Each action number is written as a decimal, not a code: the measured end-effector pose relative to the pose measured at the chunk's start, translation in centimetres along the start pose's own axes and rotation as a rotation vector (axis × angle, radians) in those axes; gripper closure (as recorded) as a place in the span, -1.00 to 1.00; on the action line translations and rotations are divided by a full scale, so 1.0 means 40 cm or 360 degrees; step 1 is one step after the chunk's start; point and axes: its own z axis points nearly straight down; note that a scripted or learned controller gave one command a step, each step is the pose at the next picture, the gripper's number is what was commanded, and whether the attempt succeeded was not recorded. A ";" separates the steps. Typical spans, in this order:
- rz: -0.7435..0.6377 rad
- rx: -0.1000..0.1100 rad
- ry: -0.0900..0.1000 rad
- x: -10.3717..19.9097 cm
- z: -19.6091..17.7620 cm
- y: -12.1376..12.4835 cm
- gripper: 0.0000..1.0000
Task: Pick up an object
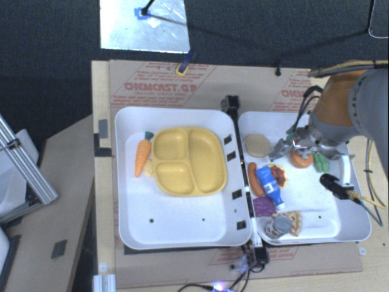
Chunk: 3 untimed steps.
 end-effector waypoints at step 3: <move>-0.0005 -0.0005 -0.0001 0.023 -0.301 0.011 1.00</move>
